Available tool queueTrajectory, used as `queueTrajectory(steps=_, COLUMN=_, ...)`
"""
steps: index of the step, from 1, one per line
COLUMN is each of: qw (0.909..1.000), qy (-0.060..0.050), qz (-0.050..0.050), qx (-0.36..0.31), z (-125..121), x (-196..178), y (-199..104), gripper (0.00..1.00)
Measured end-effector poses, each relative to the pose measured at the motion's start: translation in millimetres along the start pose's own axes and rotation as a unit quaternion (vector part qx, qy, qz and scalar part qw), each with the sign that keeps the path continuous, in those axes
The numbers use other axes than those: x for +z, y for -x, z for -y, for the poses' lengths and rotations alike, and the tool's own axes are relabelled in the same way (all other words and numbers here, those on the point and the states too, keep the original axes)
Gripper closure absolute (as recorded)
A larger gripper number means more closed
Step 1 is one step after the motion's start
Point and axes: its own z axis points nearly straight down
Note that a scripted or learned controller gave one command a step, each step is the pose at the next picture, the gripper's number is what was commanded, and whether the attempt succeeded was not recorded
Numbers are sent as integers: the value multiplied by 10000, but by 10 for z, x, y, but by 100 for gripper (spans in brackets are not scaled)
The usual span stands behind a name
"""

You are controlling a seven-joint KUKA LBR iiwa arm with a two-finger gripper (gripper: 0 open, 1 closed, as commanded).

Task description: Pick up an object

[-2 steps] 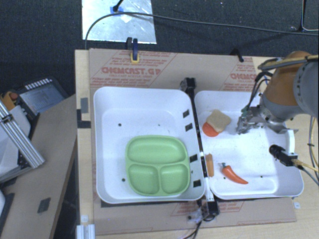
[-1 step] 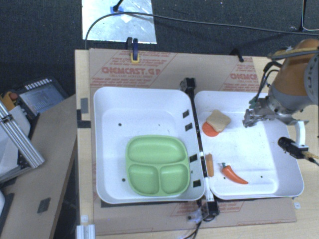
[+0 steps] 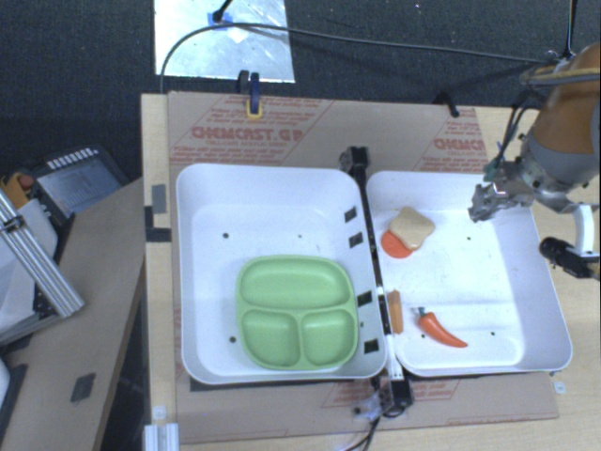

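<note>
In the right bin (image 3: 526,280) lie a tan bread-like piece (image 3: 413,225) overlapping an orange-red round slice (image 3: 396,245), a red-orange chili pepper (image 3: 441,330) near the front, and a small brown stick (image 3: 395,311) against the left wall. My gripper (image 3: 483,202) hangs over the bin's back right part, to the right of the bread piece and apart from it. Nothing shows between it and the bin floor.
The left bin (image 3: 207,252) holds a green three-compartment tray (image 3: 296,310) near its front. A black divider with clips (image 3: 366,242) runs between the bins. A foil sheet (image 3: 223,26) lies behind the bench, and cables cross the back.
</note>
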Motion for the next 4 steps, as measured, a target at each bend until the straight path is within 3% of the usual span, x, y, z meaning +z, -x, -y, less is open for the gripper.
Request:
queueTrajectory(steps=1, qw=10000, qy=-7, qz=-2, qx=-4, z=-19, x=-370, y=3, gripper=100)
queueTrajectory(steps=2, qw=10000, qy=-29, qz=-18, qx=-20, z=23, x=-272, y=-521, gripper=100)
queueTrajectory(steps=4, qw=10000, qy=-26, qz=-23, qx=-24, z=107, x=-498, y=-1560, gripper=100)
